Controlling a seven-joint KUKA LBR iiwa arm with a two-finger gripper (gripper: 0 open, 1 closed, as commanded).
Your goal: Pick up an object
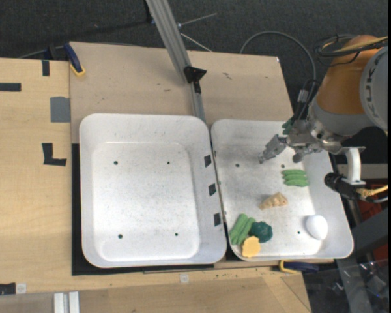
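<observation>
Two white bins (143, 126), one robot arm (348, 90), two green bumpy toys (294, 177), one dark green lump (262, 231), one yellow piece (251, 246), one tan piece (274, 201), one white ball (316, 227)

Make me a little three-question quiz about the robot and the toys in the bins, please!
1. True or false: the toys lie in the right bin.
2. Which toy lies closest to the gripper? A) white ball B) green ridged piece C) yellow piece
3. Fill in: the tan piece lies between the green ridged piece and the ____ pods near the bin's front edge.

Key: 1 true; 2 B; 3 green.
</observation>
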